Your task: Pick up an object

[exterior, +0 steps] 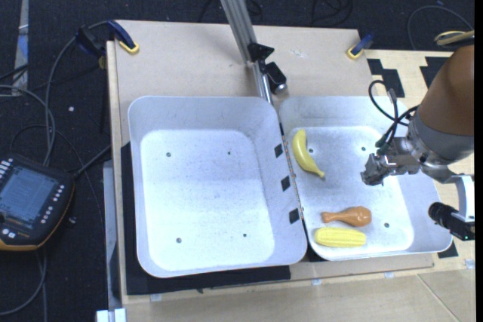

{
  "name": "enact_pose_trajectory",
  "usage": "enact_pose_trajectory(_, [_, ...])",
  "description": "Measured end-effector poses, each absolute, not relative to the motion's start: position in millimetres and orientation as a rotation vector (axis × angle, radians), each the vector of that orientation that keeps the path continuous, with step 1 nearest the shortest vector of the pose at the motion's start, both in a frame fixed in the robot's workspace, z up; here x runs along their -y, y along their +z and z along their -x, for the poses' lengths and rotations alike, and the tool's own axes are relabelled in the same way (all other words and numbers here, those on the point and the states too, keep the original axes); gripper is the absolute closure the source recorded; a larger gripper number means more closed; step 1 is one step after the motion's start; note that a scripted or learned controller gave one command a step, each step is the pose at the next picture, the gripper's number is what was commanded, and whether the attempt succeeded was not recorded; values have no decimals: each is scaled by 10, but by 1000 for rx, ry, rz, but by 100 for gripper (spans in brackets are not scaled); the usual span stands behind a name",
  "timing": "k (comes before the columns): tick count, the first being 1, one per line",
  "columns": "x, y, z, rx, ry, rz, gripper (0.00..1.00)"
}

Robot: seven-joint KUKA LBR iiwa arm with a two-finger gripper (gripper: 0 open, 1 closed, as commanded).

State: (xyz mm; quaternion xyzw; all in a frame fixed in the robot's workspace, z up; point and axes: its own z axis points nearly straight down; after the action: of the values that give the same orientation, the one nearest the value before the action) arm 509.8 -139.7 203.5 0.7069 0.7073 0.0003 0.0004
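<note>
Two shallow white bins sit side by side on the pale wooden surface (pixel 189 56). The left bin (pixel 155 124) fills the middle of the view, and the right bin (pixel 400 203) touches it along a shared edge marked by small black clips. The grey arm (pixel 453 117) reaches in from the right, its orange band showing near the view's edge, and its hand (pixel 373 173) hangs over the right part of the right bin, dark and small against the white floor. Whether the hand is spread or pressed together cannot be told from this angle, and nothing can be seen pinched in it. Three toy foods lie in the right bin. A yellow banana (pixel 304 153) lies in the far left part, close to the shared edge and well to the left of the hand. A brown drumstick (pixel 349 216) lies nearer, below the hand, and a yellow corn cob (pixel 339 238) lies just beside it at the near wall. A handheld control pendant (pixel 26 200) rests on the dark floor at far left.
</note>
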Motion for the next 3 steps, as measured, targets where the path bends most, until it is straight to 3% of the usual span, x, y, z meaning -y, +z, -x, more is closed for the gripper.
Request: enact_pose_trajectory(3, [-44,2042,-5637,-2228,0,-2217,100])
